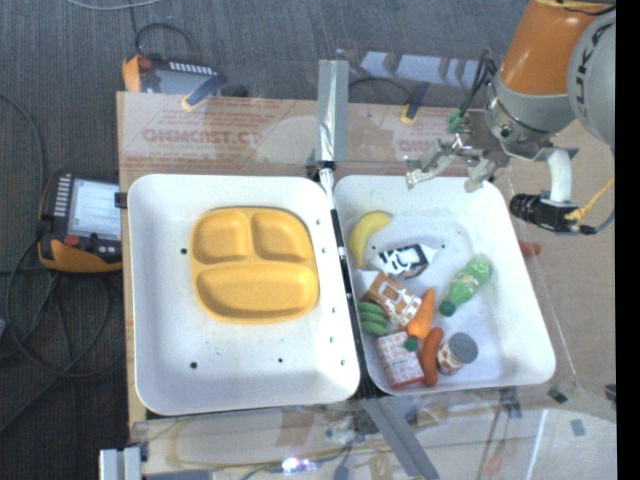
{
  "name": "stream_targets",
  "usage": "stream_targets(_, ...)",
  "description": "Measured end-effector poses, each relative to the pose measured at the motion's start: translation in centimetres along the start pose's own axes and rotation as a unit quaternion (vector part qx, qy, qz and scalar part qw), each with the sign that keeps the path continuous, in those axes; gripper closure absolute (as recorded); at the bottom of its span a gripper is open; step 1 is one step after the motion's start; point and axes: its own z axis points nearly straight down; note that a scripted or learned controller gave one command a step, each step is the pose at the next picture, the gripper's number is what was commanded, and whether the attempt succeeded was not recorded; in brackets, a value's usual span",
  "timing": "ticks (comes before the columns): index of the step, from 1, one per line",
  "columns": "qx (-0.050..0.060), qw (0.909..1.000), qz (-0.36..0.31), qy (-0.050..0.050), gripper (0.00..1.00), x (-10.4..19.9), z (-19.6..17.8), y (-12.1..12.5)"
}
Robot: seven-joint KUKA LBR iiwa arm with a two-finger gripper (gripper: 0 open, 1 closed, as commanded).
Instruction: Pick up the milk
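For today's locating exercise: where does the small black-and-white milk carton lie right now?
The small black-and-white milk carton lies on its side in the right white bin, just right of the yellow banana and above the orange carrot.

Legible text is limited. The cardboard sheet (pixel 240 133) beneath the bins carries faded reddish printed lettering along its upper edge, beginning roughly "CHEM"; the remaining characters cannot be read with confidence. The milk (pixel 403 259) carton shows a black-and-white pattern, with no readable characters. The small packages (pixel 394 300) in the right bin (pixel 520 298) bear printing too small to read.
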Motion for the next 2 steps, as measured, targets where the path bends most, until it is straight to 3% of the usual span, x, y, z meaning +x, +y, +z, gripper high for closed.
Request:
stream_targets(1,0.0,0.9976,-0.069,0.0,0.0,1.7,11.1,-1.3)
stream_targets(2,-0.015,0.9956,-0.092,-0.003,0.0,0.1,14.6,-4.9)
